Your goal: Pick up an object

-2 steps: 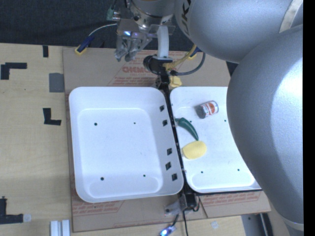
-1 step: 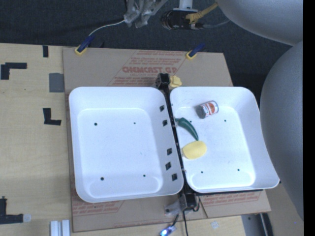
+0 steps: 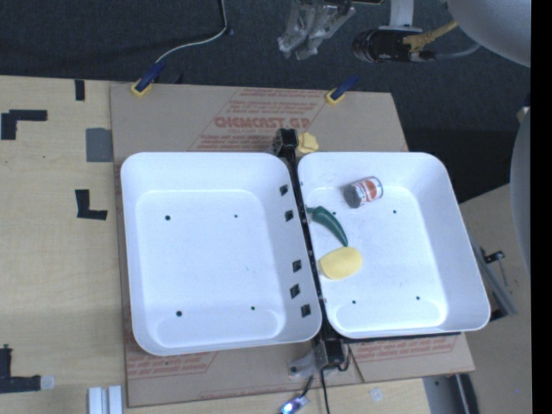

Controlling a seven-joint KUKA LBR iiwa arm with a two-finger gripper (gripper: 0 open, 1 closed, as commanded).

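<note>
Camera view: gripper (image 3: 304, 48) high above bins, finger state unclear. Lemon (image 3: 341, 263), pepper (image 3: 329, 223) hug right bin (image 3: 448, 231) wall — risk: finger hits divider, grasp slips.

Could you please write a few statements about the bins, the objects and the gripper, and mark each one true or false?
1. The small can lies in the right bin. True.
2. The yellow object sits in the left bin. False: it lies in the right bin, near the divider between the two bins.
3. The gripper is raised beyond the bins' far edge, over the dark floor. True.
4. The gripper holds the green object. False: the green object lies on the right bin's floor, between the can and the yellow object.
5. The can touches the yellow object. False: they lie apart, with the green object between them.
</note>
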